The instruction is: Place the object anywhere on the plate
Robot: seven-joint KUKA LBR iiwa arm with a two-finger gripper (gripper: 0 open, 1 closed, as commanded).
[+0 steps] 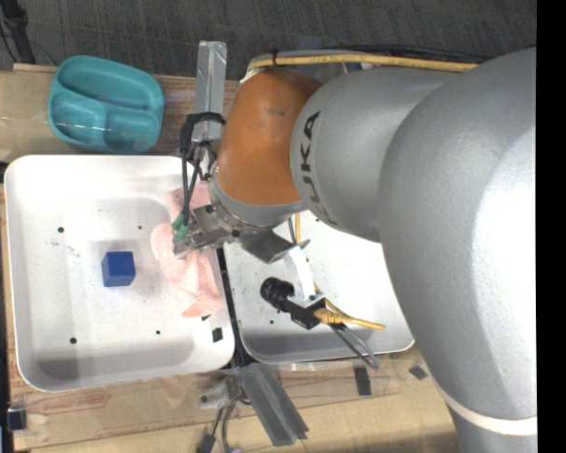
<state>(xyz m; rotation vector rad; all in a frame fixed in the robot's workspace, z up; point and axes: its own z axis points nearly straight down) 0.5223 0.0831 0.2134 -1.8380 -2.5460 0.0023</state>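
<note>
Camera view looks down on the big grey arm [434, 177], which comes in from the right side of the frame and covers much of the picture. Its orange band [264, 140] sits near the middle top. Below the band is the gripper [191, 232], low over the right side of the left bin [19, 253]. The wrist hides it from above, so I cannot tell if it is open or shut, or if it holds anything. It hangs right over a pale pink plate [193, 281], and I cannot tell if it touches the plate.

Both white bins sit side by side on a wooden bench [75, 399]. The right bin [264, 347] is mostly under the arm, with just its lower left part showing. A teal dish [106, 102] with two hollows lies on the bench in the upper left of the frame, outside the bins. Past the bench, along the top of the frame, the floor [123, 8] is dark grey.

A small blue cube [119, 268] sits flat on the floor of the left bin, near its middle. It is to the left of the gripper and a little lower in the frame. The cube is apart from the pink plate, with bare white bin between them. Nothing touches the cube.
</note>
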